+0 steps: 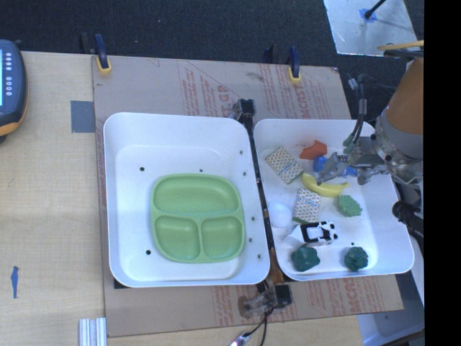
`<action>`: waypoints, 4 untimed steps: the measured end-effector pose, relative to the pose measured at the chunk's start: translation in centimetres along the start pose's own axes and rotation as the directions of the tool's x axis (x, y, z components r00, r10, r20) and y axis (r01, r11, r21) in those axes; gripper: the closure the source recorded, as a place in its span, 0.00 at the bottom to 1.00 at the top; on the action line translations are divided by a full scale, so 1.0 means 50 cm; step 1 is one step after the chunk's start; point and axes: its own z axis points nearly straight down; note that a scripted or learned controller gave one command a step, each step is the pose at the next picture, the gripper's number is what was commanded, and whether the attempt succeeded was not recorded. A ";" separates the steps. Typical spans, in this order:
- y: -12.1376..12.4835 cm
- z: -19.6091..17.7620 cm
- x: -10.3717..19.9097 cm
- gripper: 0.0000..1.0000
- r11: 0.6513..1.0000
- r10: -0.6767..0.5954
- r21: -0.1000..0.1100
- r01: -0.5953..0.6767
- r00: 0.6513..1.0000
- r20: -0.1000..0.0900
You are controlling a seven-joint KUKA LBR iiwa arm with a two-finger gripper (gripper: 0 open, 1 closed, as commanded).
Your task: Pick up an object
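My gripper [337, 166] hangs low in the right white bin [385, 262], just above a smooth, curved yellow banana [323, 187]. How far my jaws stand open, I cannot tell. A glossy green three-compartment tray [197, 217] occupies the left bin [122, 193].

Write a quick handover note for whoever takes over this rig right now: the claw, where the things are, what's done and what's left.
Claw: low in the right bin, just above the banana; whether it is open or shut cannot be told, and nothing is seen held.
Things: the right bin also has an orange piece, two patterned blocks, a black and white toy and three green lumps. The left bin holds a green divided tray.
Done: the arm is over the objects.
Left: grasp one, probably the banana, and lift it.
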 end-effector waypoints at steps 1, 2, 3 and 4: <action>-0.029 0.172 0.037 0.00 1.000 -0.001 0.010 0.001 1.000 -0.002; 0.020 0.276 0.055 0.00 1.000 -0.002 0.003 0.002 1.000 0.000; 0.180 0.268 0.028 0.00 1.000 -0.001 -0.005 0.001 1.000 0.002; 0.243 0.267 0.026 0.00 1.000 -0.001 -0.004 0.001 1.000 0.001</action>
